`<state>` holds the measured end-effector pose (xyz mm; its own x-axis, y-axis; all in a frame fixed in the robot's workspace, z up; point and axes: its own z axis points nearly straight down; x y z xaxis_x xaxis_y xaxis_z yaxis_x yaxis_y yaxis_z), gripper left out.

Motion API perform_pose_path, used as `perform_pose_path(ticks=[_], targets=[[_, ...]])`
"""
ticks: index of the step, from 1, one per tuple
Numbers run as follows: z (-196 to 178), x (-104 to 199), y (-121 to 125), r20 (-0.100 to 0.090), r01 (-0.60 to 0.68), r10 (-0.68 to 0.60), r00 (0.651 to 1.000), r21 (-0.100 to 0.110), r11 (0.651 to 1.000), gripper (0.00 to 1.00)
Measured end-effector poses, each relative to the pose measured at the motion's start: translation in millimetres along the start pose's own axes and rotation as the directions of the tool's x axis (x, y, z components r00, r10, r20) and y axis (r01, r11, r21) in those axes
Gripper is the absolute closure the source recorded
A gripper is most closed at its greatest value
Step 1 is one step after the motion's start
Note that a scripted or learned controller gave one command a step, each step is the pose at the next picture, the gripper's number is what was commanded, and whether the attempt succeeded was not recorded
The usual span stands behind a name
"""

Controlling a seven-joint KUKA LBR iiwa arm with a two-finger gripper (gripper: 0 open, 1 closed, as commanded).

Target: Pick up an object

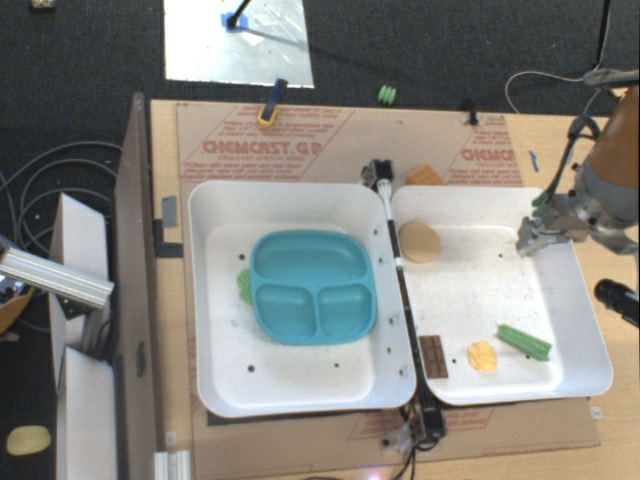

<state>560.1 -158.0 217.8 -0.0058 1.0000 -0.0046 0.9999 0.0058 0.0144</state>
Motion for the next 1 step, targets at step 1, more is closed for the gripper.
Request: perform_pose_path(ticks=[1], targets=[[7.0,0.7,-3.4,-0.004,-0.002,0.002,1.0,0.012,1.0,0.0]])
